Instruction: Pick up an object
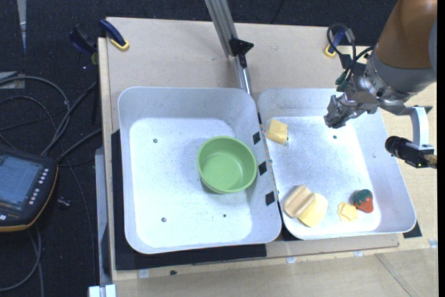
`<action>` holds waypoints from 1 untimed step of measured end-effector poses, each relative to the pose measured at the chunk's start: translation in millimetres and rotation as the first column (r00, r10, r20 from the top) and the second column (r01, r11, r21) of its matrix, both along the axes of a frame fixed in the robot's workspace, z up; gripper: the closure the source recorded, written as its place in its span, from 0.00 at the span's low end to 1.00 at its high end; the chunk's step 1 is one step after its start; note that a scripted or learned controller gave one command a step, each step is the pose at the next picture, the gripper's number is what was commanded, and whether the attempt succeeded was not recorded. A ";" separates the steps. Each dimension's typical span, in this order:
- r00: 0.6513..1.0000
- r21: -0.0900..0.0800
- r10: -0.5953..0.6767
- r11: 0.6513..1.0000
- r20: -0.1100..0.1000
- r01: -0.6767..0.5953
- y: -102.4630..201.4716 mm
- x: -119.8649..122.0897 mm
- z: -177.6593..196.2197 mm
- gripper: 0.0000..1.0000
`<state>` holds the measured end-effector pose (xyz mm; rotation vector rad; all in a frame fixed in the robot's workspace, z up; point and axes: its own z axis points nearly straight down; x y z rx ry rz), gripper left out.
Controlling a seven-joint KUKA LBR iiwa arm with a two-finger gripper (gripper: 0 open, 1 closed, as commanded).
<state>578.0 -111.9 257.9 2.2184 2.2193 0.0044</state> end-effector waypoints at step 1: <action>1.000 0.002 0.003 1.000 -0.005 -0.003 48.8 -8.8 -14.1 1.00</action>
